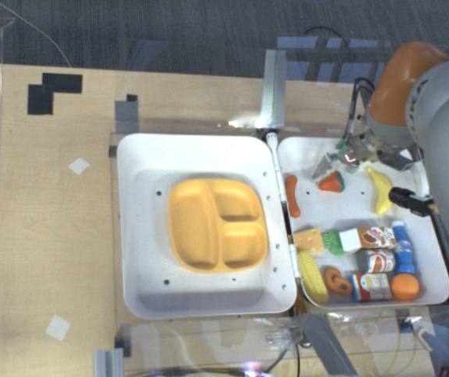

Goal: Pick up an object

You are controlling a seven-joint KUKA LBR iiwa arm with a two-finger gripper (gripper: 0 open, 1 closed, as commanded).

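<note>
Pale wood bench point(44, 234) with black tape marks point(52, 91); dark grey carpet floor point(169, 18) beyond.

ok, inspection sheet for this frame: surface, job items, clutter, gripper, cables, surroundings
surface: wooden bench with two white bins, left bin and right bin.
job's things: toy food in the right bin: strawberry, banana, hot dog, corn, orange, cans.
clutter: yellow tray in the left bin.
grippers: gripper just above the strawberry, nothing visibly held.
cables: black cable by the wrist.
surroundings: black tape marks, dark carpet.
</note>
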